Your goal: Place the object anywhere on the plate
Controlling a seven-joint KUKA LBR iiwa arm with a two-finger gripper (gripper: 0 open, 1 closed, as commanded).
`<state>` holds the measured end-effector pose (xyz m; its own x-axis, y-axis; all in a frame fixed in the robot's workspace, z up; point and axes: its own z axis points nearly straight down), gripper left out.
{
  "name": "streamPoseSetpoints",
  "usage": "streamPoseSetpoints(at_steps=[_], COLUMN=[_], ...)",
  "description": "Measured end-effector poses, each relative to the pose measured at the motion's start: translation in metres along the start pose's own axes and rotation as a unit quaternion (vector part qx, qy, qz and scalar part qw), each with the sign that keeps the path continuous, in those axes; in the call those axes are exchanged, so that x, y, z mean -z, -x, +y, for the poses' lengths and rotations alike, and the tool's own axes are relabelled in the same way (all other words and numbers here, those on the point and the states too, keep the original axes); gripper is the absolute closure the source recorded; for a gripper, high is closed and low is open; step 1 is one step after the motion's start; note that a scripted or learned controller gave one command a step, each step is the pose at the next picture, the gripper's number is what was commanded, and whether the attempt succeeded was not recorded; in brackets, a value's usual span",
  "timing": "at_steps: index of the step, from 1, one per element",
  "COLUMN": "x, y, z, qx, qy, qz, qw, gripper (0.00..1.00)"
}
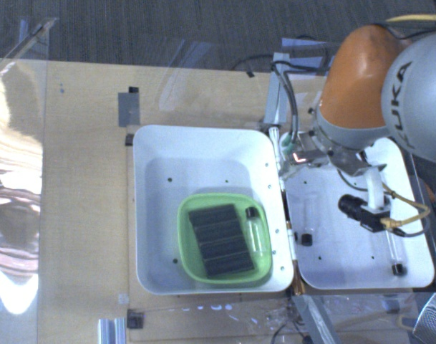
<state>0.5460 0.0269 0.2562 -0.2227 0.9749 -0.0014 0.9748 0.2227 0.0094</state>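
Note:
A green plate (185, 229) lies in the near right part of the left bin (153, 192). A black ridged block (219, 240) rests flat on the plate and covers most of its middle. A small black piece (252, 212) sits at the plate's far right rim. My gripper (344, 165) hangs over the far part of the right bin (325, 264), well to the right of the plate. It is mostly hidden under the orange band and grey wrist.
Two small black bits lie in the right bin, one (306, 239) near its left wall and another (397, 269) at its near right corner. The raised bin walls meet between the two bins (283, 213).

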Motion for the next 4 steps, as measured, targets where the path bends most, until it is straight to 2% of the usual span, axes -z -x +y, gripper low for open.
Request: streamPoseSetpoints(at_steps=[1,2,3,4], x=[-0.036,-0.036,-0.012,0.001], y=[-0.034,-0.034,-0.040,-0.041], z=[0.004,0.004,0.072,0.074], qx=[0.111,0.111,0.136,0.140], qy=[-0.002,-0.002,0.000,0.004], qz=[0.001,0.001,0.000,-0.001], qw=[0.9938,0.9938,0.9907,0.9901], gripper=[1.00,0.00,0.00,1.00])
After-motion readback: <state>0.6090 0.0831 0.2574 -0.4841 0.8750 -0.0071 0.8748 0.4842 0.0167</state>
